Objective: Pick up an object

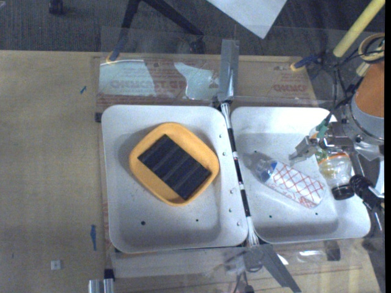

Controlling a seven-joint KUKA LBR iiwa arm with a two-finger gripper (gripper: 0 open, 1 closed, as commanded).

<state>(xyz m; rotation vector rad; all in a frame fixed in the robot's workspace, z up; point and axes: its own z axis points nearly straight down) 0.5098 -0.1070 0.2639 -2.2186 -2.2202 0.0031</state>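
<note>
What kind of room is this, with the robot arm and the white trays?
Probably a robot lab or workshop. A grey robot arm with an orange band reaches over two shallow white plastic bins on a wooden bench, with loose cables nearby and a black wheeled office chair base on the carpet behind.

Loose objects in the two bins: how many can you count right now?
2. A yellow pad with a dark ribbed panel lies in the left bin. A clear packet with a red lattice print lies in the right bin, beside the gripper. The arm may hide more at the right.
</note>
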